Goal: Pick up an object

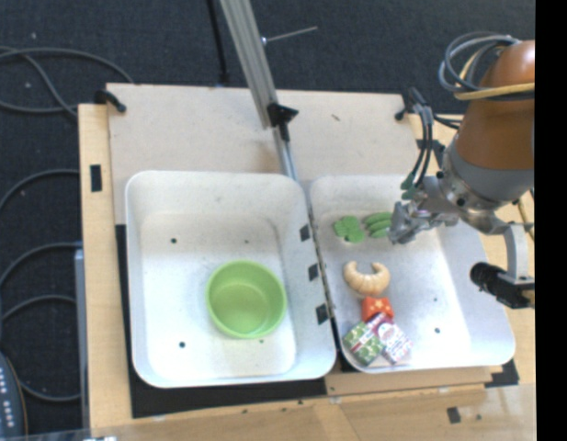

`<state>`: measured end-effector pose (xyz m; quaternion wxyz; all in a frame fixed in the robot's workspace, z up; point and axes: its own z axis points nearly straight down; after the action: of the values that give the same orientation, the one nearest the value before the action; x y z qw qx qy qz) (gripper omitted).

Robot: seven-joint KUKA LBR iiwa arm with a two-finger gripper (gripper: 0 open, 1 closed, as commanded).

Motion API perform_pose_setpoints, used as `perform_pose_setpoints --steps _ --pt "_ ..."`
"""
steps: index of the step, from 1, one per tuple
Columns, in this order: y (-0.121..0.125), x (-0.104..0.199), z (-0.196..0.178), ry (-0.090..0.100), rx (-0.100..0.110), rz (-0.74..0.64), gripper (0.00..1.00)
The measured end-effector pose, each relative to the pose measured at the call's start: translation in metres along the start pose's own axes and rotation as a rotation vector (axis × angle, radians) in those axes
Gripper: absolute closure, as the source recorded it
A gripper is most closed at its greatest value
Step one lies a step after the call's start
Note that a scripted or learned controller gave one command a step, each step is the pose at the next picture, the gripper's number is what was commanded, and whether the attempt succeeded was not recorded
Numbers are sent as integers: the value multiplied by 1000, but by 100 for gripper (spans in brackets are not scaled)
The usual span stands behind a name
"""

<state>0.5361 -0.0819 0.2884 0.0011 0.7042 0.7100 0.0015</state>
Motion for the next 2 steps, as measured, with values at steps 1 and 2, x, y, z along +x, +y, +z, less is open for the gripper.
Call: perform_pose_setpoints --steps 1,2 --pt "8 45 17 0 5 3 100" --pt "27 98 26 -1 3 2 100"
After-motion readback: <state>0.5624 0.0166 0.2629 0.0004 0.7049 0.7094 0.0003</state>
